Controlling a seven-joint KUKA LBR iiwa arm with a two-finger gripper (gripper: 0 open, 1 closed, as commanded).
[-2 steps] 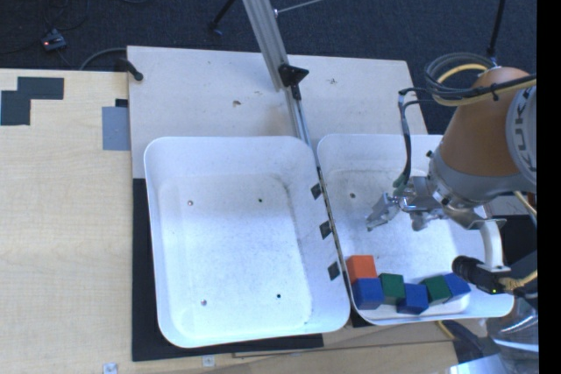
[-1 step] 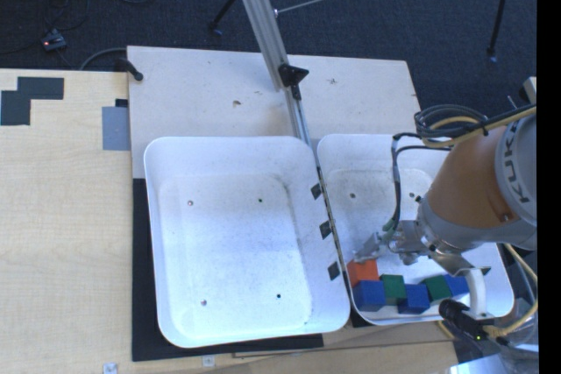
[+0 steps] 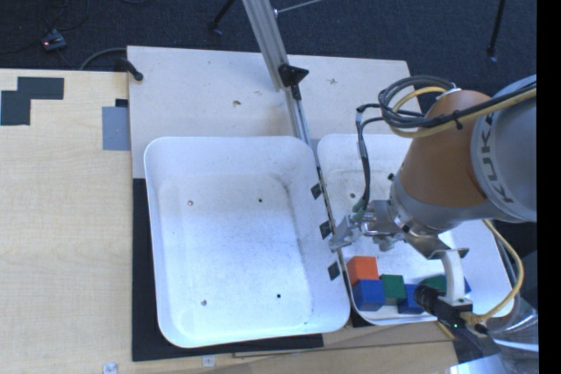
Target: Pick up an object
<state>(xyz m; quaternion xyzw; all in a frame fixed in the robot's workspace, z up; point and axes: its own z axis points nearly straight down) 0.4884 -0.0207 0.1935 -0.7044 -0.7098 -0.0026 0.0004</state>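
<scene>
Blocks crowd the lower left corner of the right bin (image 3: 337, 155), low and right of centre in the frame, and any of them could be your pick. You can count an orange block (image 3: 363, 267), a blue block (image 3: 368, 293) just below it and touching, a green block (image 3: 394, 285) beside the blue one, and a second blue piece (image 3: 409, 302) lower right of the green. That makes one orange, one green and two blue that you can separate; more may lie under the arm, which hides the rest of that corner.

What matters for the coming move is that the cluster lies just below and slightly left of the gripper (image 3: 379, 228) in the picture. The orange block is nearest, almost directly beneath the wrist hardware. None of the blocks shows a clear long axis from this angle, since they read as stubby cubes packed together.

You cannot tell whether the claw is released or clenched, because the orange band and wrist cover it, and nothing shows between it and the blocks that would count as a grasp. Judge the pick as not yet made.

Outward from there, the left bin (image 3: 166, 188) sits beside the right one, their rims touching, with only dark specks on its floor. One slanted aluminium rail (image 3: 263, 22) runs from the top of the frame down to the seam between the two bins.
</scene>
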